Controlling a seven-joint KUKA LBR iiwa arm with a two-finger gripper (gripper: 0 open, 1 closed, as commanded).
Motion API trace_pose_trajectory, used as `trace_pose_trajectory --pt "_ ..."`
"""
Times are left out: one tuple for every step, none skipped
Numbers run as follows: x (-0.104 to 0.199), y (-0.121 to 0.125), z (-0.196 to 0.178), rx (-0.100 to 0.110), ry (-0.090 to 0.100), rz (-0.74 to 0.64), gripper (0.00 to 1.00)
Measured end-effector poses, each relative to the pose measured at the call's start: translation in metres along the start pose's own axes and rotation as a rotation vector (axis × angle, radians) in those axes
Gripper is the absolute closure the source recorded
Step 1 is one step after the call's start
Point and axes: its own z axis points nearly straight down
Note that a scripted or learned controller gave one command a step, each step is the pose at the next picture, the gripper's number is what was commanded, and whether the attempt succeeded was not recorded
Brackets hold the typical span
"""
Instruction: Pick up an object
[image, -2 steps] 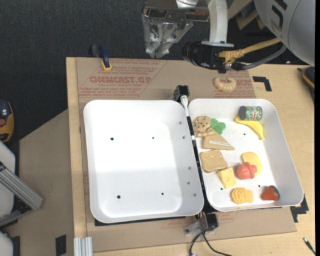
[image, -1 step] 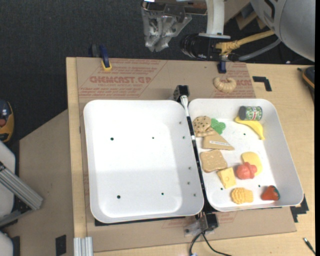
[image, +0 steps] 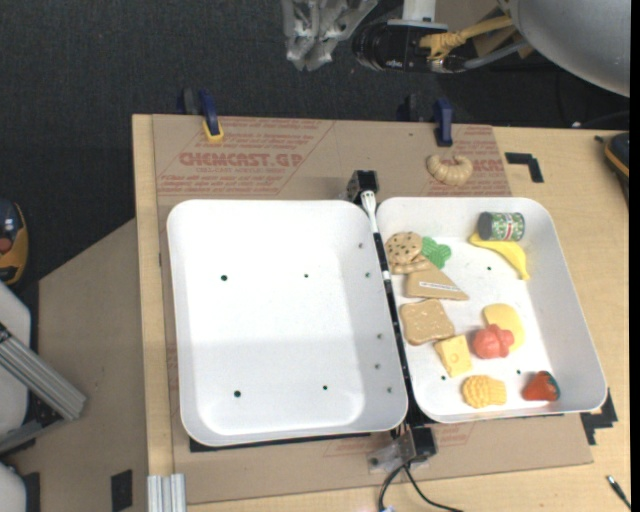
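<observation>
The toys lie in the right bin (image: 560, 262); the banana (image: 503, 255) sits clear at its far side, an easy pick. Descend straight over it. The gripper's (image: 318, 38) state: cannot tell.

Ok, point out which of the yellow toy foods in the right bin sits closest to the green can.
The banana: its upper end lies right under the green can. The cheese wedge and corn lie far lower in the right bin.

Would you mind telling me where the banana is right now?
In the camera view the banana lies in the right bin, near its far right corner, just below the small dark can.
</observation>
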Motion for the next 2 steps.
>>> trace_pose_trajectory --pt "0.0 0.006 0.0 0.001 0.0 -0.001 1.0" --pt "0.0 0.03 0.0 0.0 0.0 -0.001 1.0"
